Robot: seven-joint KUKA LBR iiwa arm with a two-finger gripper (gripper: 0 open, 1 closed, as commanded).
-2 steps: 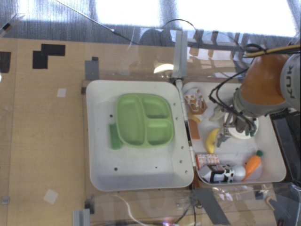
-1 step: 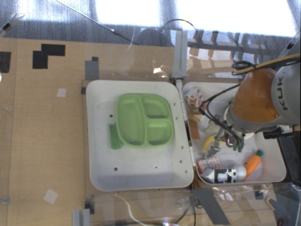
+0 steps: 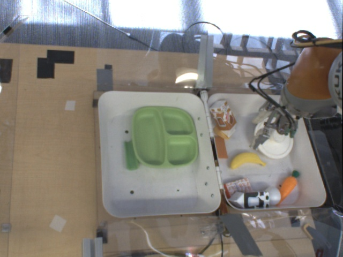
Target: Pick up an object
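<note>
Camera view: my two-finger gripper [image 3: 266, 134] hangs open over the right white bin [image 3: 313, 167].
Yellow plastic banana [image 3: 247, 160] and orange toy carrot [image 3: 288, 186] lie inside; green divided plate [image 3: 163, 136] fills the left white bin [image 3: 115, 189].

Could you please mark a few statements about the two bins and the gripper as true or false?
1. The green plate lies in the left bin. True.
2. The banana lies in the left bin. False: it lies in the right bin, below the white cup.
3. The gripper is over the right bin, by the white cup. True.
4. The carrot sits on the green plate. False: it lies near the right bin's lower right corner.
5. The gripper holds the banana. False: the banana lies on the bin floor, apart from the gripper.
</note>
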